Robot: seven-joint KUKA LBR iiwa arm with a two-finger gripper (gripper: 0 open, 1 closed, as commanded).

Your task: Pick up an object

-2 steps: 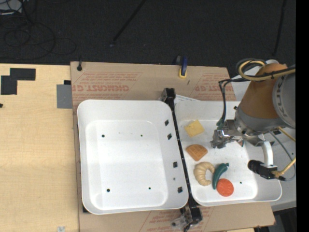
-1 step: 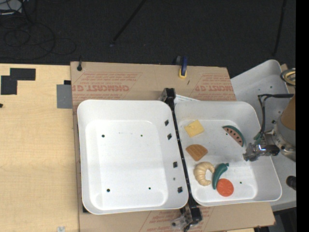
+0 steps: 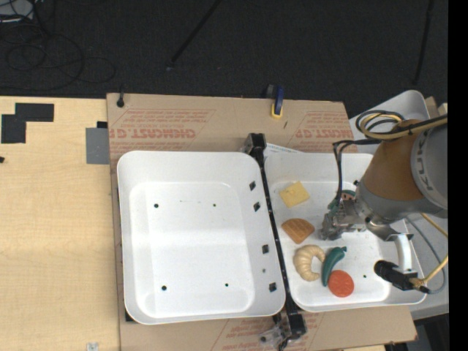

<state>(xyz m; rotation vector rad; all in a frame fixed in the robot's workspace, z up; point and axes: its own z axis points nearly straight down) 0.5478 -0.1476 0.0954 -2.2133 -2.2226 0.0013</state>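
Camera view, quick pass, big to small. I see the table (image 3: pixel 51 218) carrying two white bins side by side: the left bin (image 3: pixel 139 174) and the right bin (image 3: pixel 322 168), where all the pickable things sit. My arm (image 3: pixel 409 170) reaches in from the right, and its claw (image 3: pixel 338 221) hangs low over the middle of the right bin. I cannot tell the claw's state; nothing visibly sits in it.

Candidates, all in the right bin: a tan croissant-like piece (image 3: pixel 309 261) toward the near side, a brown bread-like wedge (image 3: pixel 297 229) just left of the claw, a yellow block (image 3: pixel 295 194) farther back, a red round piece (image 3: pixel 341 284) near the front wall, and a small green pepper-like piece (image 3: pixel 333 260) touching or just beside the red one.

My call: go for the brown wedge or the yellow block, since each lies apart from its neighbours. I'd centre over the piece, descend straight, close across its narrow side, then lift slowly. I'd skip the croissant, green and red cluster; a bump there could scatter things.
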